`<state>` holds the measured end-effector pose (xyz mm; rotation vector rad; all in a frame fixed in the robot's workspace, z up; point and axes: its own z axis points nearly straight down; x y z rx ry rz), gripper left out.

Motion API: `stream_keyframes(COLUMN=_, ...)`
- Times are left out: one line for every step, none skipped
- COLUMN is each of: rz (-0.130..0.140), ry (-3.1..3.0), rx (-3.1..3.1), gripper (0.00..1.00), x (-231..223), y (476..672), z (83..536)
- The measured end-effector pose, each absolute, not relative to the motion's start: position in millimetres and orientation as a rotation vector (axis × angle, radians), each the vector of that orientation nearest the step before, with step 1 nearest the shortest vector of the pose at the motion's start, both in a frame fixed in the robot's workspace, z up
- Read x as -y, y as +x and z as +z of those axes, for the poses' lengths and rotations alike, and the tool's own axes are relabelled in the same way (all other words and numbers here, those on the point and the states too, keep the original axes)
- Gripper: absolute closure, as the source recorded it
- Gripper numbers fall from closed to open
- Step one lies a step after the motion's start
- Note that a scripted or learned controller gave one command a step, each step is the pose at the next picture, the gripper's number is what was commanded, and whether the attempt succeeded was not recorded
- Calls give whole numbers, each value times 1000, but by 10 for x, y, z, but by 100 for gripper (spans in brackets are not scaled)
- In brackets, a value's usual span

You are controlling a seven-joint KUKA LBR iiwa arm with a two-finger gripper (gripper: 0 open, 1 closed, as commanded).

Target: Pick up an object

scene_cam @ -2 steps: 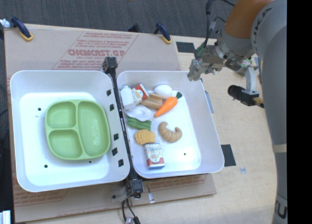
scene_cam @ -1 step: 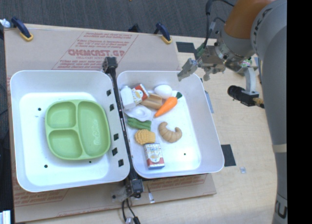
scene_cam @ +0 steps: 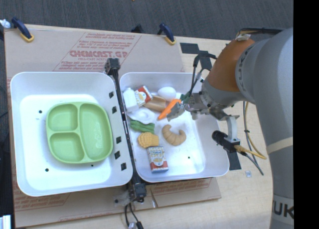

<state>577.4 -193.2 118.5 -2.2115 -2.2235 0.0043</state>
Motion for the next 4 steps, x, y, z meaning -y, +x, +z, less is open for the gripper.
stream_keyframes(rz=-4, ry=-2206, rx=2229, gripper=0, x=2081, y=5079, z=926)
stream_keyframes(rz=0, ry=-2203, rx=2234, gripper=100, x=2092, y=5083, z=1026)
stream_keyframes(rz=-2, ry=-2215, rx=2231, gripper=100, x=1414, y=5197, z=2536)
stream_keyframes(rz=2, ry=-2215, rx=2227, gripper=100, x=2048, y=6198, z=2021)
